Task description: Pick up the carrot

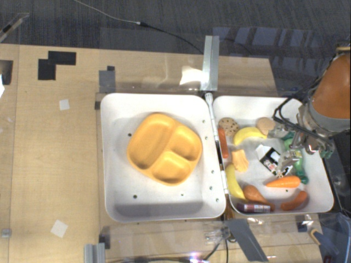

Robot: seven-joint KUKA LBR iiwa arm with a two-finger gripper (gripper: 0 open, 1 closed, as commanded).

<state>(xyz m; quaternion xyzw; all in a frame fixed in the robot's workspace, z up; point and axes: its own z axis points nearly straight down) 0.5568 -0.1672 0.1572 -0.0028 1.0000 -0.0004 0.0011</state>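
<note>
Lower right, your slim orange plastic carrot (283,182) lay ungrasped beneath the two-finger gripper (285,166); grip state unclear, descend next.

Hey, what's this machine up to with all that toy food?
A robot arm is reaching into the right-hand bin, which holds a jumble of toy food. Its pincer hangs just above the carrot, the orange piece lying on its side near the bin's front. The carrot rests on the bin floor, not yet lifted. Around it lie bananas, a cookie and sausages. The left bin holds a yellow divided plate.
</note>
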